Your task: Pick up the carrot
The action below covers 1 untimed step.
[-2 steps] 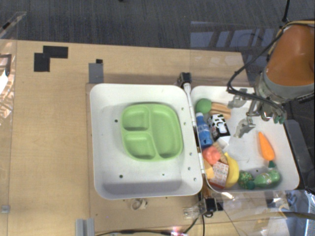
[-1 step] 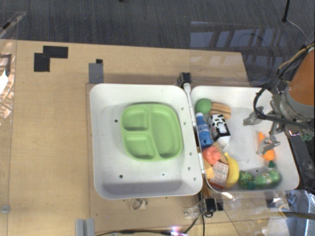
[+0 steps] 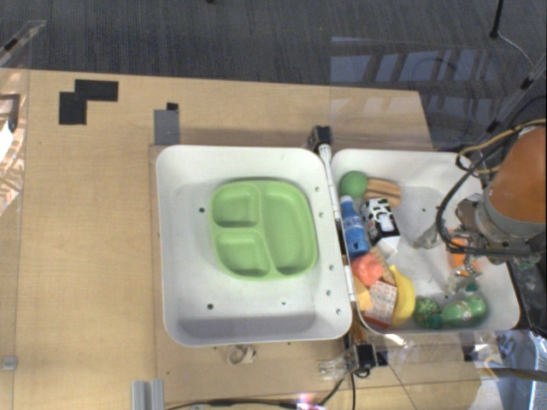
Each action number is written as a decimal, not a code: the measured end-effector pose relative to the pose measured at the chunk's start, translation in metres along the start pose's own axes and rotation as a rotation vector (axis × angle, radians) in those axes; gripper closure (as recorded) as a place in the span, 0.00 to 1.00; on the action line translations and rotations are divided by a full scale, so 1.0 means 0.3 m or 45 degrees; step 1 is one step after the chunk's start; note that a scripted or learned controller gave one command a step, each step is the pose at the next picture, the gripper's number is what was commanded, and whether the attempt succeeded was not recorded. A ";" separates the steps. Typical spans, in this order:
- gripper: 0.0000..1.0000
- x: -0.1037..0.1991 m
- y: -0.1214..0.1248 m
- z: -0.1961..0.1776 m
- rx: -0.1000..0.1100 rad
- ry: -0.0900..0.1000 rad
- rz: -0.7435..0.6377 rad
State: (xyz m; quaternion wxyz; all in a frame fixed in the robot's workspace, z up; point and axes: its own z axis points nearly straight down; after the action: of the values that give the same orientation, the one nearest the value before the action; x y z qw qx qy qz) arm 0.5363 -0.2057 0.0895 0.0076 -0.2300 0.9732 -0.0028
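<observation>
Small orange pieces, which look like the carrot (image 3: 462, 269), show in the right bin (image 3: 427, 171) near its right wall, mostly covered by the arm. My gripper (image 3: 466, 259) hangs right over that spot, below the orange wrist band (image 3: 523, 178) and dark cables. The arm's body hides whether the carrot is held or just lies under the gripper.
The right bin also holds a green ball (image 3: 352, 183), a blue bottle (image 3: 352, 225), a black-and-white item (image 3: 381, 217), a salmon piece (image 3: 369, 268), a banana (image 3: 402, 295) and green vegetables (image 3: 462, 311). A green divided plate (image 3: 261, 229) lies in the left bin (image 3: 184, 254).
</observation>
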 end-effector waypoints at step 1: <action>0.00 0.092 0.047 -0.003 0.003 -0.002 -0.329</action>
State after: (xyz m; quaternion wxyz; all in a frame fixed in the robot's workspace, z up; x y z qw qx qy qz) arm 0.5054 -0.2054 0.0898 0.0082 -0.3534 0.9354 -0.0045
